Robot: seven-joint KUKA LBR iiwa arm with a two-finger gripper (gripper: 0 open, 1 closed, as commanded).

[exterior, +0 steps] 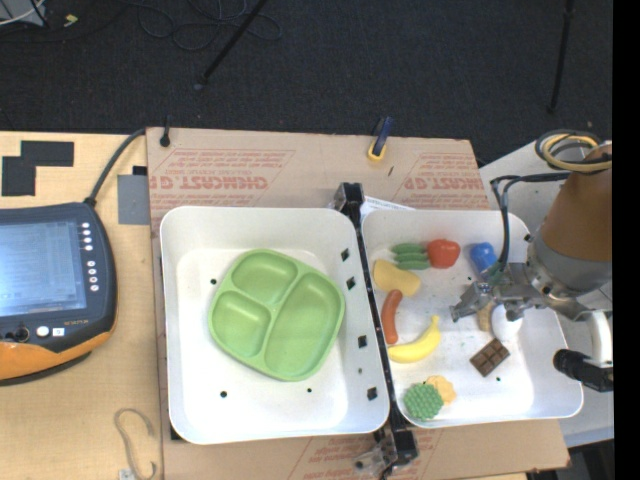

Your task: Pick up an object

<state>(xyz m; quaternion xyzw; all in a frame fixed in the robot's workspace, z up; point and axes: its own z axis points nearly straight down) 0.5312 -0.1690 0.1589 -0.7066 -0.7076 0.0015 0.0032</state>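
My gripper (487, 306) hangs low over the right part of the right bin (545, 400), fingers spread and open. A small pale object (487, 319) lies just under it, not clearly gripped. Close by lie a brown chocolate bar (489, 357) in front and a blue ball (482, 255) behind. Further left in that bin are a red tomato (443, 253), a green vegetable (410, 255), a yellow piece (395, 277), an orange-red sausage (389, 316), a banana (418, 343) and a green-and-yellow corn toy (426, 400).
The left bin (190, 268) holds a green divided plate (277, 313). A black divider rail (366, 308) runs between the bins. A teach pendant (50, 278) lies on the bench at far left. The arm's body (578, 233) and cables stand over the right bin's right edge.
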